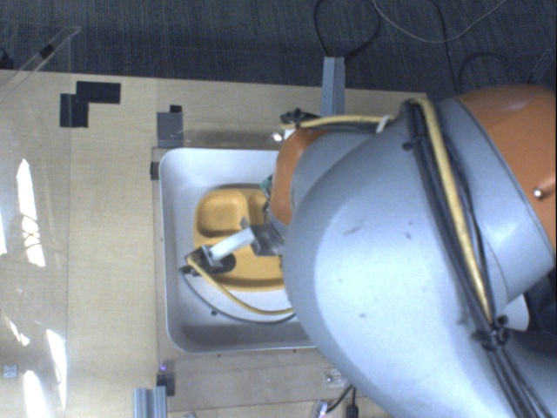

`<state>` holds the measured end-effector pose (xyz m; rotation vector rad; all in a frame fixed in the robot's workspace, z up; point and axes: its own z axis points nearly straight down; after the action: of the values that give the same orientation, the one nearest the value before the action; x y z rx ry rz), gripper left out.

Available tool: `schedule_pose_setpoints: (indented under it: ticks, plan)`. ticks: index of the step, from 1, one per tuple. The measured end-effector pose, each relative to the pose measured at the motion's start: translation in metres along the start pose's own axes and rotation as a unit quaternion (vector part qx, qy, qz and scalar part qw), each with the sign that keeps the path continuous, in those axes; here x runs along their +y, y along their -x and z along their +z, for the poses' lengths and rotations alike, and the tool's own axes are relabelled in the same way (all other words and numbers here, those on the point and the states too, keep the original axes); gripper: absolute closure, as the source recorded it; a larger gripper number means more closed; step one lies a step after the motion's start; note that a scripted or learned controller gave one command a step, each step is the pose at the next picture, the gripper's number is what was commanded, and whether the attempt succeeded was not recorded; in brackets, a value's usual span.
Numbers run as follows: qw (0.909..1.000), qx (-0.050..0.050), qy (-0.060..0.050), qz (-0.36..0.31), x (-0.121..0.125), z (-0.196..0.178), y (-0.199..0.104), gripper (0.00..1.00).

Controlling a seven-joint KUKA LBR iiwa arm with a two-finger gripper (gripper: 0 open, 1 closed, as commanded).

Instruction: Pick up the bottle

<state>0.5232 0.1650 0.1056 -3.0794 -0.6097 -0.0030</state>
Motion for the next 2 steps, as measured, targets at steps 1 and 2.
schedule_pose_setpoints:
  ticks: [1,2]
  plan:
    - [0.9995,-0.013,-0.002,-0.027,-0.031,0.008,-0.062,0.0]
    - [0.995,-0.079,-0.023,0.058,-0.029,0.022,-0.117,0.0]
